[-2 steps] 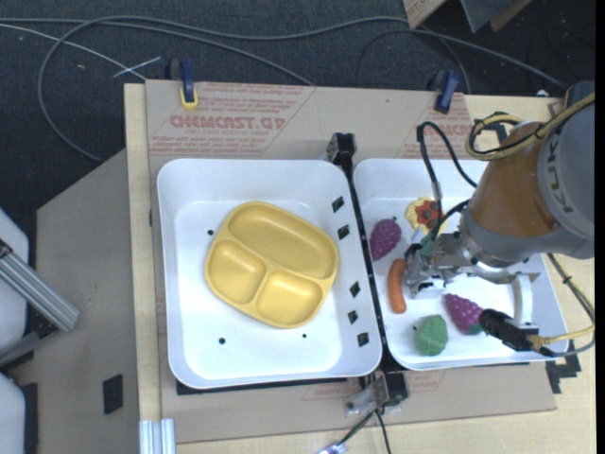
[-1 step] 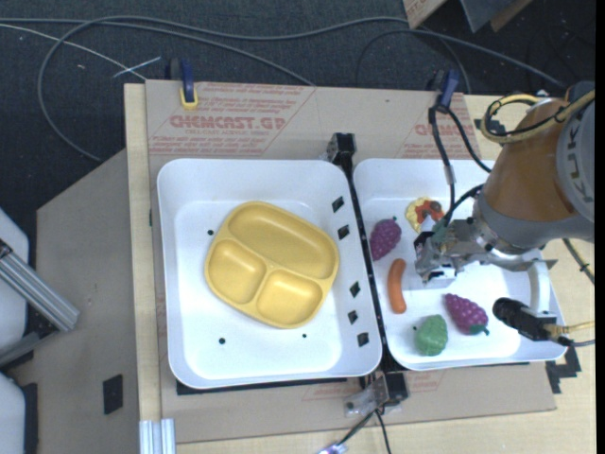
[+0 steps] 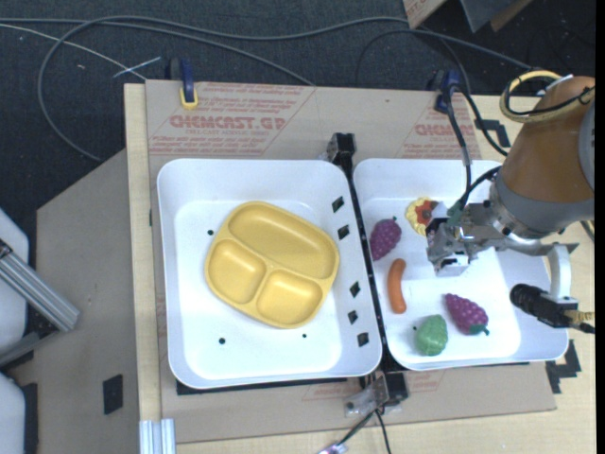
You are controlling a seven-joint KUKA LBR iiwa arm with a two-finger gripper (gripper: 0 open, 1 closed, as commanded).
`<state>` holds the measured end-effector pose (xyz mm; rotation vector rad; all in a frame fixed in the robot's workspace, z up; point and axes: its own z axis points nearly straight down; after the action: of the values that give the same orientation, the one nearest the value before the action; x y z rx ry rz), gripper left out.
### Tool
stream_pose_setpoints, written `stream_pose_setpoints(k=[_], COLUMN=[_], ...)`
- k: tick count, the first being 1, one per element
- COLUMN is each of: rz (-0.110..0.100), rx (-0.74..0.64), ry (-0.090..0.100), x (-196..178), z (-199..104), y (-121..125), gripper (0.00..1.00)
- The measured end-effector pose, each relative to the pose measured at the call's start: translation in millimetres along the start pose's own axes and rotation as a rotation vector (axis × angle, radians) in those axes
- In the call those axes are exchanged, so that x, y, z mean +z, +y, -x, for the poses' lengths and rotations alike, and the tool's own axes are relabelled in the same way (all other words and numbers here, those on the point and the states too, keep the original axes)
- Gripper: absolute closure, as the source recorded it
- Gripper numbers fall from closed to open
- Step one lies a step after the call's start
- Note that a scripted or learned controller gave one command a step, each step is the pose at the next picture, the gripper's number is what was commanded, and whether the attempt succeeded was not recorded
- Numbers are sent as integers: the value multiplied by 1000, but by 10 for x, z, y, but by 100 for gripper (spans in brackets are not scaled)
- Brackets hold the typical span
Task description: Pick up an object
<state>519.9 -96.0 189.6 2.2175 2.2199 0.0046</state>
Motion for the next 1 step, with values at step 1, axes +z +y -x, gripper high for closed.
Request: stream_pose_setpoints(k=[1], rz=[0], rx=[-1], ry=[1], x=[-477], z=[-87], y=[-8], gripper=[100])
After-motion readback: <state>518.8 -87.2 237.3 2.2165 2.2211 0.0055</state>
